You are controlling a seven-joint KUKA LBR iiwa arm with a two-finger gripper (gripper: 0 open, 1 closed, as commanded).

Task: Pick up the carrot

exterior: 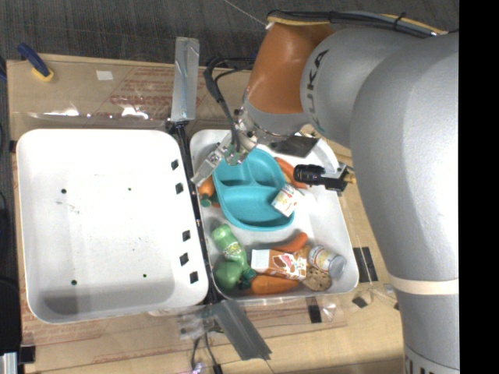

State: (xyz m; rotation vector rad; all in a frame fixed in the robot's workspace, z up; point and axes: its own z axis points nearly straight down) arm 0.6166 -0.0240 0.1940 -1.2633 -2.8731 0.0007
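Arm reaches in from the right and covers the far right corner of the right bin (344, 240). We log the tool (231, 153) low over this bin's far left corner, at the far rim of a blue bowl (248, 195); touching or just above it, we cannot tell. Nor can we tell whether the tool is spread or pressed together, and we see nothing pinched in it. The carrot (273, 284) lies flat along the near wall of the right bin, well apart from the tool, with a green vegetable (229, 274) at its left end and a printed packet (285, 264) just behind it. A tin can (327, 262) lies on its side to the right of the packet. A small label-like packet (284, 201) sits inside the bowl. The left bin (47, 142) stands just beside on the desk (101, 84).
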